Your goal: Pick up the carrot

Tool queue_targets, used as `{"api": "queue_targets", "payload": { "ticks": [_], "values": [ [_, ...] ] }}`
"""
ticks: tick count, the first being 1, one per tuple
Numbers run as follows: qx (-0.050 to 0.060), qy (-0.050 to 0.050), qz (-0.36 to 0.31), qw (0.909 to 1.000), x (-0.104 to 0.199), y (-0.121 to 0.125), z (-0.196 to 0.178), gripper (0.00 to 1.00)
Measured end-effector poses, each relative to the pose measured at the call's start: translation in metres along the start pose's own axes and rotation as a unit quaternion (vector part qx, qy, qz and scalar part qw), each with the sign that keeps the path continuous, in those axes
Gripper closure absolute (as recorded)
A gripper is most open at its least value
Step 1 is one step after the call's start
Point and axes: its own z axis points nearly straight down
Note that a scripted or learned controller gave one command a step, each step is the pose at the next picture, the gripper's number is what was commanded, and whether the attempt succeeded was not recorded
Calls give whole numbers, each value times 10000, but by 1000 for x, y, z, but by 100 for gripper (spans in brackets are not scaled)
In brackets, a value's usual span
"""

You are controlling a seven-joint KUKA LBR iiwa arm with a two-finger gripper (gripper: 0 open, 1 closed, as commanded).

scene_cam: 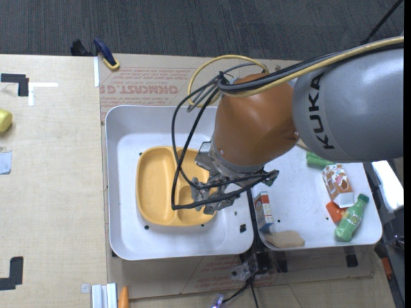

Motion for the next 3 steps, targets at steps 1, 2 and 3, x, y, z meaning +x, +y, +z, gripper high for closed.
{"api": "queue_targets", "payload": {
  "ticks": [1,2,3],
  "values": [
    [12,-27,27,10000,-2,-2,-10,100],
    [22,-54,53,10000,-3,-4,-19,100],
    [31,-78,76,9999,-5,-5,-28,100]
  ]
}}
